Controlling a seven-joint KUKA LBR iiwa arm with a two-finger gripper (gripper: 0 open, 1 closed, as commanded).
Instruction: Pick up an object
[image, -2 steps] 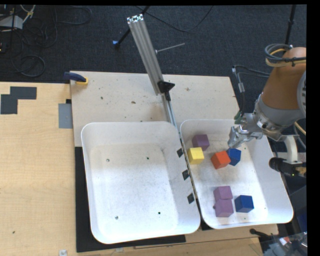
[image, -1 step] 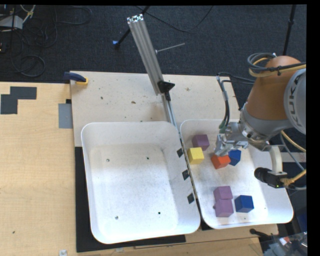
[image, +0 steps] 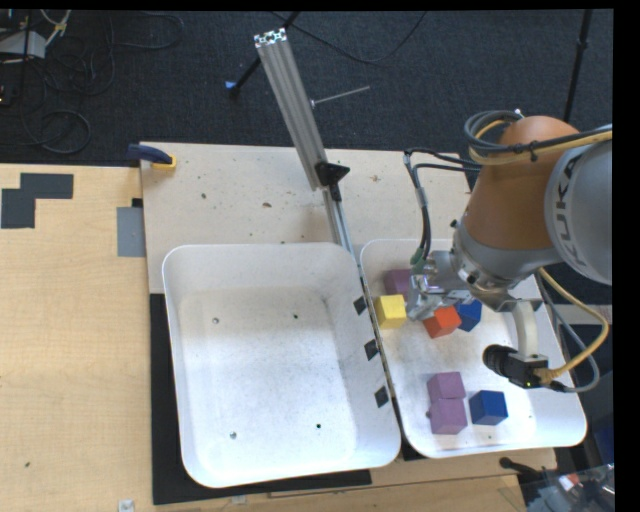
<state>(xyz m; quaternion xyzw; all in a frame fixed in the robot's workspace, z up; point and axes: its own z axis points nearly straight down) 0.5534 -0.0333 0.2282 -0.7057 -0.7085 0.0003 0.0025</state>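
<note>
Orange block just beside hand

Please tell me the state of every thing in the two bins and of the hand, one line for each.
Hand: low in the right bin, over the blocks.
Yellow block: resting by the divider.
Orange block: resting, tilted, beside the hand.
Small blue block: against the orange block.
Purple blocks: resting together.
Blue block: resting, apart from the hand.
</note>
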